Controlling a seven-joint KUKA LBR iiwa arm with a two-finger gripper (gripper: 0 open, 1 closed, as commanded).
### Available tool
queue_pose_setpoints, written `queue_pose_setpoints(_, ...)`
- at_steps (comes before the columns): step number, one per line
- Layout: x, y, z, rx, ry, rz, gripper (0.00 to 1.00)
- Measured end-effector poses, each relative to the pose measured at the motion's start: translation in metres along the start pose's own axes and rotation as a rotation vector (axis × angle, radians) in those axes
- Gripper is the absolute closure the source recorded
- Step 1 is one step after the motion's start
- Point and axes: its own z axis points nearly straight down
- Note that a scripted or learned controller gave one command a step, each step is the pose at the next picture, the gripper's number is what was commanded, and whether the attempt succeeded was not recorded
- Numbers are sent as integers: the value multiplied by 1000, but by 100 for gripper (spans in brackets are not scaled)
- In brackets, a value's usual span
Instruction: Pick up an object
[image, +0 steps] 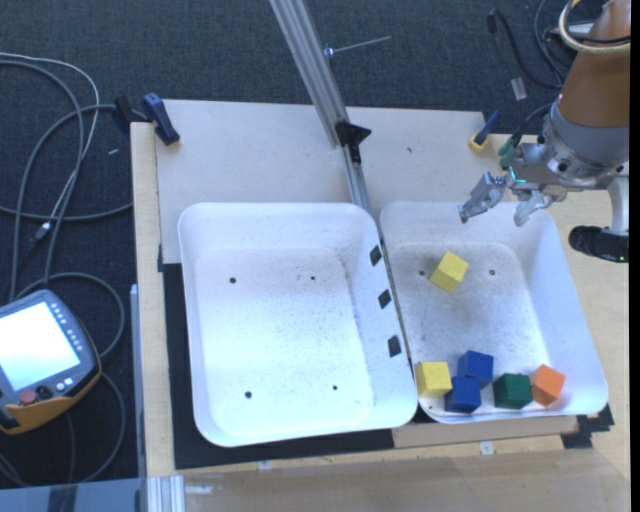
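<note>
You see 2 yellow cubes (449, 271), 2 blue (477, 366), 1 green (513, 390), 1 orange (547, 384) — right bin (575, 300) | gripper (505, 202) spread wide, holding nothing — upper right | tan bench (250, 150), dark carpet (60, 150)

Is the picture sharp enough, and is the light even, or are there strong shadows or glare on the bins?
Camera view: light is soft and even, with faint shadows beside the lone yellow cube; the right bin and left bin look bright white with slight washout at the rims; the gripper is a little blurred; the cubes are fairly sharp.
</note>
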Motion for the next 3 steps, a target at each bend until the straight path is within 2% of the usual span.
queue_pose_setpoints(1,7,-25,165,9,2,2,0)
queue_pose_setpoints(2,22,26,159,-7,-2,-2,0)
queue_pose_setpoints(3,38,-6,158,-1,-7,4,0)
